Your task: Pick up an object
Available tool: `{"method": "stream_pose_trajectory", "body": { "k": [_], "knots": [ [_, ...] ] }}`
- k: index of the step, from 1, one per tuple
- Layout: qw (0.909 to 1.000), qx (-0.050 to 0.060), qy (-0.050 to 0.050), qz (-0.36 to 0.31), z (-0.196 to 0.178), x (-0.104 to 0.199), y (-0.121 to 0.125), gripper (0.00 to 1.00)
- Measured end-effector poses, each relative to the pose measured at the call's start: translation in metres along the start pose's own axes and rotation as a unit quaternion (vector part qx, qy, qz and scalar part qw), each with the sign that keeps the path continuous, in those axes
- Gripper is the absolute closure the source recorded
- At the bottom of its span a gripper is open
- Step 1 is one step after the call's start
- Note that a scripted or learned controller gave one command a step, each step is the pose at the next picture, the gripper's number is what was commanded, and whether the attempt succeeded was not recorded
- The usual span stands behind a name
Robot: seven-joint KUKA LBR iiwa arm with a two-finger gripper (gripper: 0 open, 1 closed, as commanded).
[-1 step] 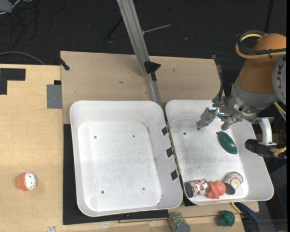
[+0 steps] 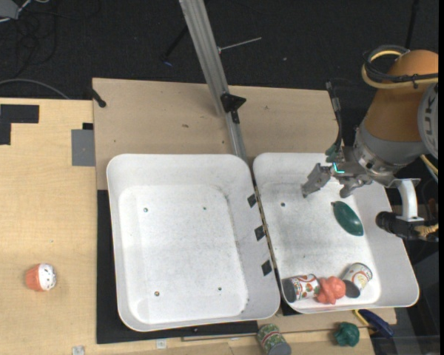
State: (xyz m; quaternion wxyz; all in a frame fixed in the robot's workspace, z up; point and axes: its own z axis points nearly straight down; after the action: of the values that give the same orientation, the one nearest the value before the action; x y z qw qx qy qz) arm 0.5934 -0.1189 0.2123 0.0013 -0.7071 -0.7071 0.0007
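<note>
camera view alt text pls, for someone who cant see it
The gripper hangs over the right bin, with nothing between its open fingers. That bin holds a green object and, along its near edge, two cans and an orange toy.

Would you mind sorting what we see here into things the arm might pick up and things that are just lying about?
For the job, in the right bin:
- green oval piece
- two small cans
- red-orange toy
- gripper above them

Lying about:
- left bin
- orange and white ball
- can and green lump by the bench's front edge
</note>
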Motion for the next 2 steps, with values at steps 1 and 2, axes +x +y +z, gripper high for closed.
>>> {"method": "stream_pose_trajectory", "body": {
  "k": [1,2],
  "knots": [
    [1.0,0.003,0.0,0.0,0.048,-0.008,-0.002,0.0],
    [1.0,0.002,0.0,0.0,0.097,-0.016,-0.002,0.0]
  ]
}}
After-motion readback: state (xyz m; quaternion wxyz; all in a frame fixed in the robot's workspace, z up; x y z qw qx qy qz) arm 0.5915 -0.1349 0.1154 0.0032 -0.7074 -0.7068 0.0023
